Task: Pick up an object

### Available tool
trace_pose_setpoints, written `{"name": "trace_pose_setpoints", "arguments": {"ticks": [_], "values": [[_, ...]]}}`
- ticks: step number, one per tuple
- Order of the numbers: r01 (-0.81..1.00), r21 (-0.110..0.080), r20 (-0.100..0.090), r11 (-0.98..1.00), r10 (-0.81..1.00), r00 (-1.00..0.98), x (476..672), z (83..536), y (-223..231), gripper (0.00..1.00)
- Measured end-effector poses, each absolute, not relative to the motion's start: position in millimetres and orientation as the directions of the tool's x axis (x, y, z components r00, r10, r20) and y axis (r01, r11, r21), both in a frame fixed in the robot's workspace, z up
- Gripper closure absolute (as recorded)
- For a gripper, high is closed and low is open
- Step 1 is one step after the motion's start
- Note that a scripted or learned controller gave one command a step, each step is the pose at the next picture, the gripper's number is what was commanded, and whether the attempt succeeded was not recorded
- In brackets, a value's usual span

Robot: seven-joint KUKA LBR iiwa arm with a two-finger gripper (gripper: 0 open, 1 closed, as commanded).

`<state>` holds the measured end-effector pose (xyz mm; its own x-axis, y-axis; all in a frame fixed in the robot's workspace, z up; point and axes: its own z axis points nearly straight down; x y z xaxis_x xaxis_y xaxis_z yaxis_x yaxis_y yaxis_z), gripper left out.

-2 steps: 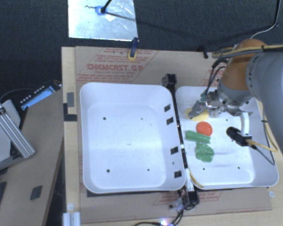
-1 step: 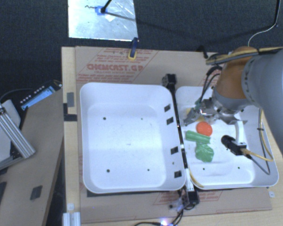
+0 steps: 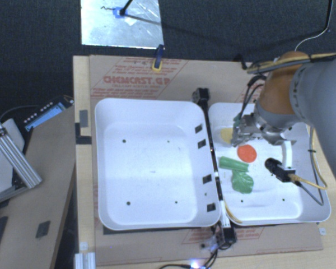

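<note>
Now the gripper (image 3: 242, 134) is low over the right bin (image 3: 308, 206), just beside the orange round object (image 3: 246, 153) and near a pale yellow piece (image 3: 227, 134). I cannot tell how it is set. Two green objects (image 3: 238, 172) lie below the orange one, near the bin's left wall.

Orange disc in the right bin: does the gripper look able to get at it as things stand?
Probably yes. The gripper hangs just above the orange disc, nothing lies on top of it, and the green pieces sit beside it, toward the bin's front.
</note>
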<state>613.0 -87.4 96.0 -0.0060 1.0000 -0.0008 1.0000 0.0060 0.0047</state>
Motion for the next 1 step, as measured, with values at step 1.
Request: {"name": "trace_pose_setpoints", "arguments": {"ticks": [1], "values": [[1.000,-0.008,0.002,-0.002,1.000,0.002,512.8,83.2,-87.8,1.00]]}}
